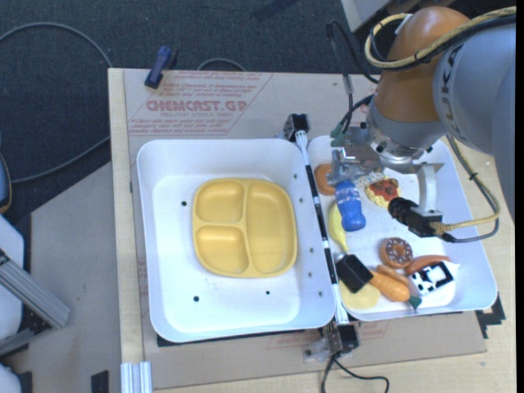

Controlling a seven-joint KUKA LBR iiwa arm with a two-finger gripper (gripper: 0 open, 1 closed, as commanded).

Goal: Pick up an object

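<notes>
Two white bins (155,219) sit side by side on the bench.
Gripper (348,170) hangs directly above the blue bottle (350,207) beside the banana (336,229); finger opening can't be told.

Glossy yellow plastic divided plate (244,226), smooth white plastic bins (155,219), matt brown board bench (131,105), shiny blue bottle (350,206)

yellow divided plate (244,226) in left bin (155,244), blue clip (159,66)

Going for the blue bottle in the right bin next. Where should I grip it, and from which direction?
Probably from straight above, across the blue bottle's wide body. It lies on its side, cap end toward the pincer, long axis running roughly front to back. The banana crowds its left side, so expect little room for a finger there.
</notes>
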